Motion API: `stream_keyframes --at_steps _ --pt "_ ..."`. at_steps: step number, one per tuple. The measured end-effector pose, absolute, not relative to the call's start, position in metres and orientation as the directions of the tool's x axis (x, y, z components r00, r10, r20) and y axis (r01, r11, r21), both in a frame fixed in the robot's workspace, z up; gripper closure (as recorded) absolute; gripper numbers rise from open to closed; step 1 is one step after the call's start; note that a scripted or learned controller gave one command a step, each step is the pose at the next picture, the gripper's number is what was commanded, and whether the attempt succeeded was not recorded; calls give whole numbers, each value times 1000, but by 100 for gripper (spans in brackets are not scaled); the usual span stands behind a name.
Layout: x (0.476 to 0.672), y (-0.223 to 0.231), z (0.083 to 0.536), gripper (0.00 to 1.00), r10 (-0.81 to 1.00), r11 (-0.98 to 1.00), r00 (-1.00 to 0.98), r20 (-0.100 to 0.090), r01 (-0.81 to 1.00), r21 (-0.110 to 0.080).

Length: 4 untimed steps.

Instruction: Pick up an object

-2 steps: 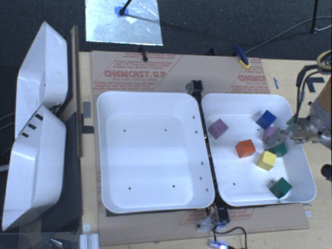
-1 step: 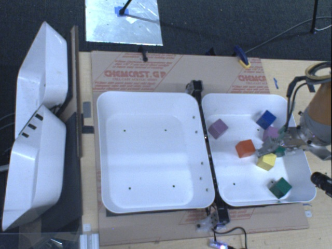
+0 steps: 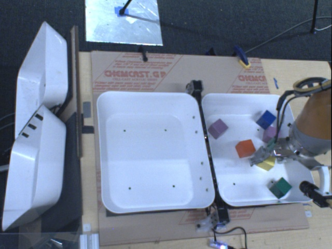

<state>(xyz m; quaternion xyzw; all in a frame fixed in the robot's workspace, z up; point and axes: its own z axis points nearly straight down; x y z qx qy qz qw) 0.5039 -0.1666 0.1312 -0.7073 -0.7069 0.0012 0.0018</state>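
The arm is a thick rounded body at the right of the scene, with a broad orange band across it and a grey metal ring just below that band. Black cables loop over its far side, one with a pale yellowish sheath arching above the orange part. Toward the left it narrows into the gripper, a cluster of silvery grey metal parts. A black fitting with a white piece sits on its near right side.

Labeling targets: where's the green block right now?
Camera view: green block sits in the right bin, near its front right corner, below the yellow block.
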Motion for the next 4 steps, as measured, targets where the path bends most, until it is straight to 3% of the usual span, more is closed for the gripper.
stream_keyframes --at_steps 1,2,4 --pt "507 -168 109 0 1000 0 0 -5 1000 12" --pt "508 -169 119 100 1000 -2 2 -6 1000 12" --pt "514 -170 224 100 1000 2 -2 -1 1000 5"
